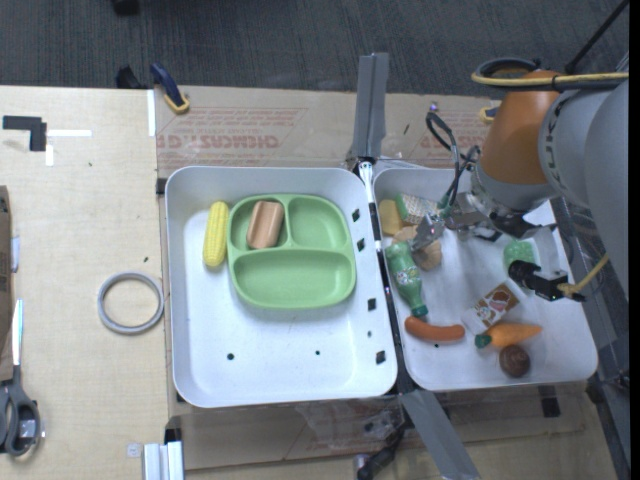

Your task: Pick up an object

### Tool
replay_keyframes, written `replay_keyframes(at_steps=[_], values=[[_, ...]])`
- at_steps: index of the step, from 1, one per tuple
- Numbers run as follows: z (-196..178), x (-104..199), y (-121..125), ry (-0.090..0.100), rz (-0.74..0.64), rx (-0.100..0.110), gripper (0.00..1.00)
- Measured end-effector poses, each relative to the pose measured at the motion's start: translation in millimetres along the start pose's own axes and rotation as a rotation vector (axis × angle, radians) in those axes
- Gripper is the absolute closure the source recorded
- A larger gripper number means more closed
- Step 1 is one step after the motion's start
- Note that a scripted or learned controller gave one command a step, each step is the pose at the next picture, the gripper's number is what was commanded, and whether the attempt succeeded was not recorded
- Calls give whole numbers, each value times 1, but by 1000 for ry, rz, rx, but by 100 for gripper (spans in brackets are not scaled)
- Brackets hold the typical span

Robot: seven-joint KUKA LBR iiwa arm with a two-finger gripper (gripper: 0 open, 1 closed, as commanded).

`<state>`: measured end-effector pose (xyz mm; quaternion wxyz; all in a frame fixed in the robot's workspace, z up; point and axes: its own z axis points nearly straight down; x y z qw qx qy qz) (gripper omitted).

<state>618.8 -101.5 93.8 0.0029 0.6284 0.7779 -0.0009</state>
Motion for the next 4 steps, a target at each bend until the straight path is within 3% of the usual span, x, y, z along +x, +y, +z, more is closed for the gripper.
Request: replay_keyframes(at_steps=[2, 3, 4], values=[[0, 0, 0, 0, 0, 0, 0], [-17, -40, 16, 16, -143, 28, 0], [1, -8, 6, 4, -201, 3, 0]])
